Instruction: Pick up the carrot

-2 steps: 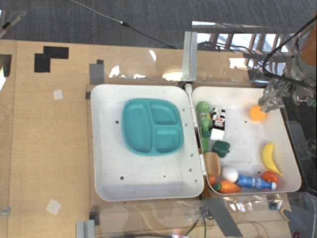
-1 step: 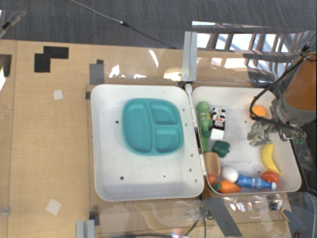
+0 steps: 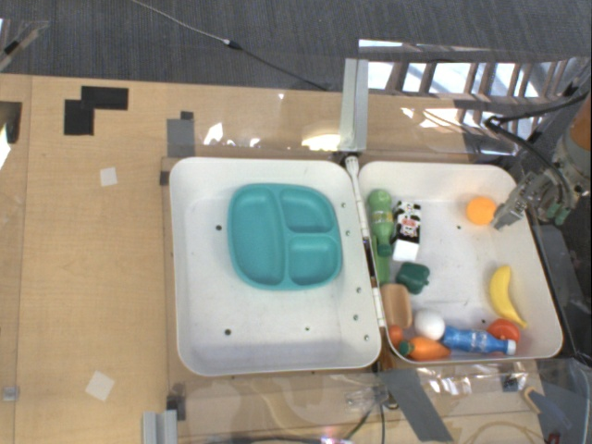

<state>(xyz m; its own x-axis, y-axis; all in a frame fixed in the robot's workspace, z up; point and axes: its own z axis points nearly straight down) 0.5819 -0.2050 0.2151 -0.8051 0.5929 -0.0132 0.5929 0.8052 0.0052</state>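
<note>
Looking down, you see the carrot [image 3: 425, 348] by the near wall of the right bin [image 3: 546, 345] — touching the white egg [image 3: 429, 324]. Your gripper [image 3: 511, 213] hovers beside the orange ball [image 3: 481, 211] — grip unclear.

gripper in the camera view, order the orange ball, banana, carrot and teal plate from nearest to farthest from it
From the gripper, at the right bin's upper right edge:
1. Orange ball, just to its left in the view.
2. Banana, below it by the bin's right wall.
3. Carrot, at the bin's lower left.
4. Teal plate, in the left bin.
</note>
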